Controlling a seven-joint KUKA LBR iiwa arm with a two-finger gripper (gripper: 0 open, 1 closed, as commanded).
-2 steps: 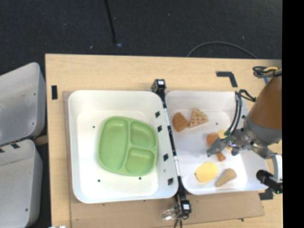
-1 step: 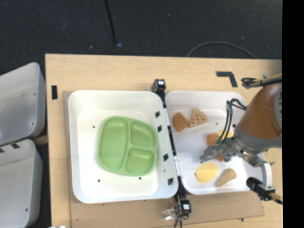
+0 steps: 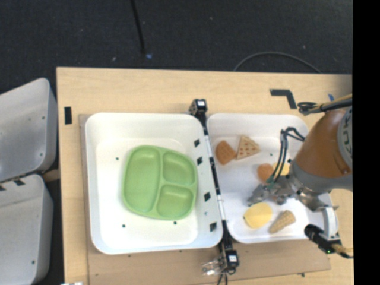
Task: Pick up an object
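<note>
Gripper [image 3: 265,190] sits low in the right shallow white plastic bin [image 3: 237,233], at the end of the grey arm w/ orange band [image 3: 323,147] coming in from the right. Metal finger parts spread over the bin floor, but whether they're released or clenched can't be told from this angle; nothing visibly between them.

Objs relative to the gripper:
- Pale yellow rounded lump, soft-looking [image 3: 258,216]: just below the gripper, close, maybe touching the finger ends, can't tell.
- Tan ridged cone-shaped piece [image 3: 282,221]: below and a bit to the right, just beside the yellow lump.
- Small orange round piece [image 3: 265,171]: just above the gripper, partly hidden by the wrist and cables.
- Yellow bit [image 3: 284,169]: right beside the orange one, mostly covered by the arm.
- Brown-orange flat rounded piece [image 3: 225,152]: up and to the left, apart from the gripper.
- Tan triangular wedge w/ reddish spots [image 3: 247,147]: above, touching or nearly touching the brown-orange piece.

Left of the gripper, across the bins' shared edge, the left white bin [image 3: 101,230] holds a light green plastic tray w/ three compartments [image 3: 159,182], well apart.

Both bins rest on a light wood bench [image 3: 148,91]. Dark floor [image 3: 178,22] beyond, w/ a black cable [image 3: 135,16] running over it. White panels [image 3: 24,129] at far left.
</note>
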